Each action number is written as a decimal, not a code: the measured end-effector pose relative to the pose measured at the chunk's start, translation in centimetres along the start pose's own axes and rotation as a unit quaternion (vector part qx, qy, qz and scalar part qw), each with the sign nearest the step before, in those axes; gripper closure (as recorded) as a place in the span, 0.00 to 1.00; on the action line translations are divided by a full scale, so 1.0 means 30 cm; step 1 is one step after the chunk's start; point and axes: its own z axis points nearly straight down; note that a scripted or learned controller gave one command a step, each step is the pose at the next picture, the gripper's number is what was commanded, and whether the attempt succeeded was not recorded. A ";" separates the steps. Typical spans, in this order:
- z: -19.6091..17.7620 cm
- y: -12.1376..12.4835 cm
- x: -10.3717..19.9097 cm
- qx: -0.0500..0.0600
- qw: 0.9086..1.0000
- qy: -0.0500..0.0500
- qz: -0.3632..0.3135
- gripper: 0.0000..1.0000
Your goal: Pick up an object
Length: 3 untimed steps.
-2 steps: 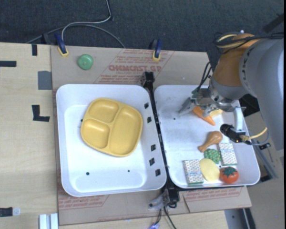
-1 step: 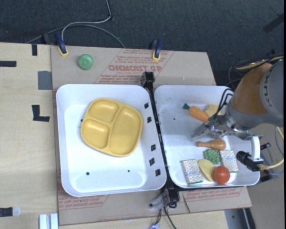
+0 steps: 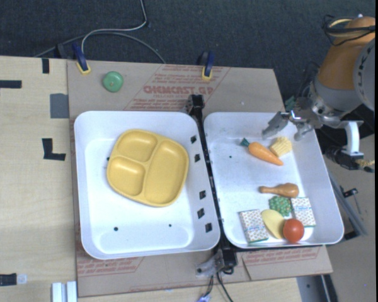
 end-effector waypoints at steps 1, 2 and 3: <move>0.339 0.050 0.085 0.000 1.000 0.000 0.000 0.00; 0.306 0.052 0.085 -0.001 1.000 -0.001 -0.001 1.00; 0.011 -0.033 0.409 0.001 1.000 0.002 -0.001 1.00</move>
